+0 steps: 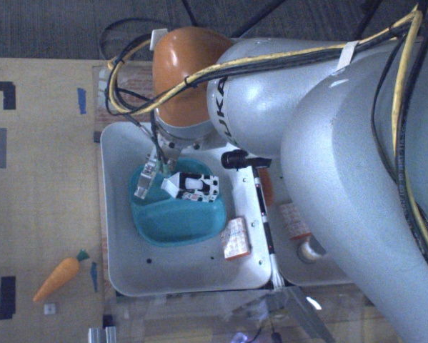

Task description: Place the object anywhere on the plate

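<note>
a toy carrot (56, 278) lies out on the desk (42, 191) left of the white bin (117, 213), well apart from the work, while inside that bin the teal plate (178, 224) already carries the black-and-white object (193, 187) on its upper rim, likely set there to satisfy the task. the claw (151, 177) hangs just beside the object's left end at the plate's edge, and i cannot tell how wide it stands or whether it has hold of anything. rightward, a small patterned box (236, 237) rests near the plate, and the grey arm (328, 134) covers most of the second bin.
</note>
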{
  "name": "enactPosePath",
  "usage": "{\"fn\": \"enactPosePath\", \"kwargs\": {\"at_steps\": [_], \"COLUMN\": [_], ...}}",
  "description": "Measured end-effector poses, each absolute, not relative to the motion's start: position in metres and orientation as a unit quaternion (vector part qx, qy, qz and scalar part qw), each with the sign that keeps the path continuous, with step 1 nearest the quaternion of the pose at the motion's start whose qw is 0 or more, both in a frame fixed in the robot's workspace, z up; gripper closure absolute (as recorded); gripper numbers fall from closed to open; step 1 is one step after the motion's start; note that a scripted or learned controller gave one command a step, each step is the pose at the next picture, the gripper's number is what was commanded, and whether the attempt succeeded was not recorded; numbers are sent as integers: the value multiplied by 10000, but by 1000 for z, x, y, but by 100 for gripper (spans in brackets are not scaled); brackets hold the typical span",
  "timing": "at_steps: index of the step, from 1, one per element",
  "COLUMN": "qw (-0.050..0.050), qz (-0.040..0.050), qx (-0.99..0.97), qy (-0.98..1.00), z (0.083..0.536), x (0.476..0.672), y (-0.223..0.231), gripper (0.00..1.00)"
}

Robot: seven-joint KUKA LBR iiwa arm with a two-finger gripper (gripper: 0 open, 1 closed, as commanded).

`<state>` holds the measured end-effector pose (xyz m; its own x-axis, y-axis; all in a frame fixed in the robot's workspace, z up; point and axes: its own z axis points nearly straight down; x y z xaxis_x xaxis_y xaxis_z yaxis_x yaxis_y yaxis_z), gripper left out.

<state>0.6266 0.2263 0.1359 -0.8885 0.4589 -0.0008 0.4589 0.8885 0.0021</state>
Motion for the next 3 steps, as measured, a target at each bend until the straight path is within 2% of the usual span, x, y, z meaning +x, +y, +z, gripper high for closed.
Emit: {"fn": "enactPosePath", "kwargs": {"at_steps": [1, 2, 3], "qw": [17, 16, 27], "qz": [20, 18, 29], "qx": [2356, 2356, 2354], "qy": [9719, 9718, 9719], "z": [144, 144, 152], "x": [628, 628, 629], "y": [227, 227, 228], "gripper": [100, 0, 100]}}
